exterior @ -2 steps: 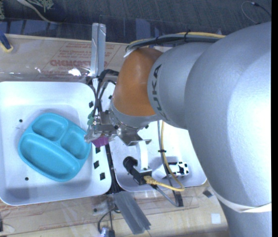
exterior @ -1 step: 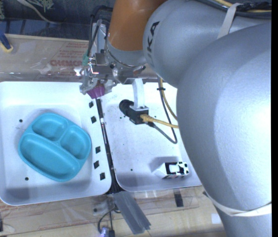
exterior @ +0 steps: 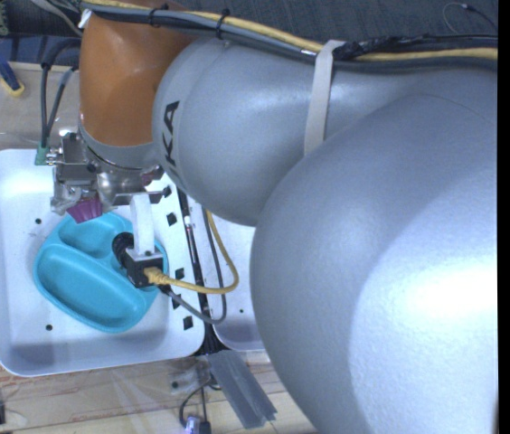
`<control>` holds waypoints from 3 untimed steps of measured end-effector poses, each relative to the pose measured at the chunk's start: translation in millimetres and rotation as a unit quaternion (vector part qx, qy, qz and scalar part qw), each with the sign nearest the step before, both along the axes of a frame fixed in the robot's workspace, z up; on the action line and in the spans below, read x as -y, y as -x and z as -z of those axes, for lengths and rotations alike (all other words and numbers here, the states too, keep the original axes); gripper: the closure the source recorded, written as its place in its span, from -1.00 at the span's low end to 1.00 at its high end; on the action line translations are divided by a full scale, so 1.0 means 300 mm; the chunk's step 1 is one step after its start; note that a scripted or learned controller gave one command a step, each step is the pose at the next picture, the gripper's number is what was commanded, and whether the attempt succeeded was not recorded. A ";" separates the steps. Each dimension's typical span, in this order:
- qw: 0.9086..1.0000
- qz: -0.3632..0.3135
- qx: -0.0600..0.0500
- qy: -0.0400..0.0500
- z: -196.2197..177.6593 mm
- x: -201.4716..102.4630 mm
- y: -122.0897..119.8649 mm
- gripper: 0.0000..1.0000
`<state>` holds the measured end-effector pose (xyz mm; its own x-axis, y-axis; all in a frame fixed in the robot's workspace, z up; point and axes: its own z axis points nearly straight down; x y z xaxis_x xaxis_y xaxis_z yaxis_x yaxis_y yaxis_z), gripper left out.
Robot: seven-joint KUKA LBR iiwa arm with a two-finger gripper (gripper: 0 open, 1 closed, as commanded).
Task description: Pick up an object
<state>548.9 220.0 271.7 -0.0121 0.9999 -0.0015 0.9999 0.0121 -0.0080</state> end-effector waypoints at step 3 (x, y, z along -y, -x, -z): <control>1.000 0.003 0.001 -0.001 0.211 0.850 0.244 1.00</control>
<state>475.8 -35.0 208.3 -0.0062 1.0000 -0.0003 1.0000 0.0062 -0.0050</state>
